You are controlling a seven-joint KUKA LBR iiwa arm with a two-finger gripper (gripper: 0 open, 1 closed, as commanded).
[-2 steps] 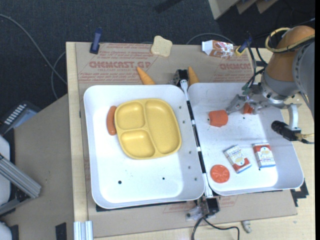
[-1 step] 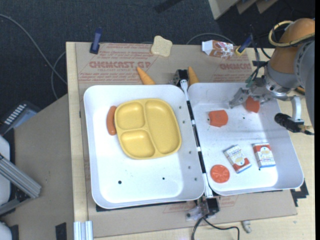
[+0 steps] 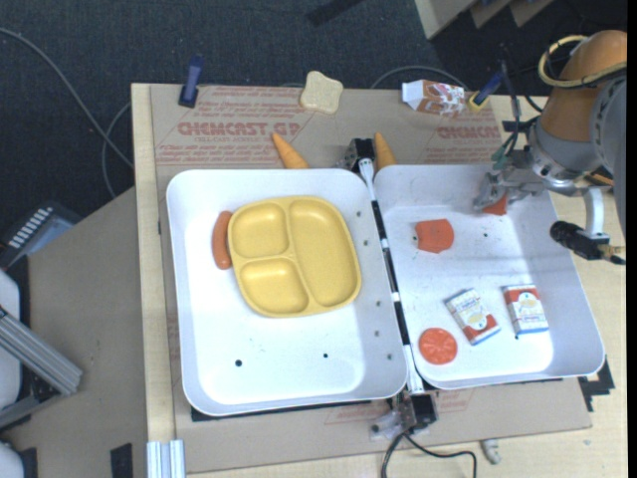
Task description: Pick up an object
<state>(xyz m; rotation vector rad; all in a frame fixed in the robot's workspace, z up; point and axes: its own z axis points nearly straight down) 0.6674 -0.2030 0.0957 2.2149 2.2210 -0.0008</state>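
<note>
My gripper (image 3: 495,199) is down at the far right corner of the right bin (image 3: 557,366), tip low over a small red-orange piece (image 3: 495,205) that sits tight against the far wall. Whether I'm spread or pinched on it I cannot tell; the wrist body covers that end from this angle, so I won't claim a grasp. Main risk as I judge it: the piece is jammed in the corner, so one side of me has little room against the wall, and a close there could just shove it along the rim or clip the bin and skid. Second risk: the piece is small and low, so a slightly high close gets air. Pose: I come in from the right, orange band (image 3: 587,68) up high at the frame edge, wrist angled down and left into the corner, a black cable stub (image 3: 582,239) hanging off my side over the bin's right wall. Easier targets are out in the open floor of this bin: a red block (image 3: 434,235) near the middle, two small cartons (image 3: 498,312) side by side toward the near end, a red disc (image 3: 438,346) at the near left. The left bin (image 3: 199,297) holds a yellow divided tray (image 3: 295,254) with a sausage (image 3: 221,239) touching its left edge.
</note>
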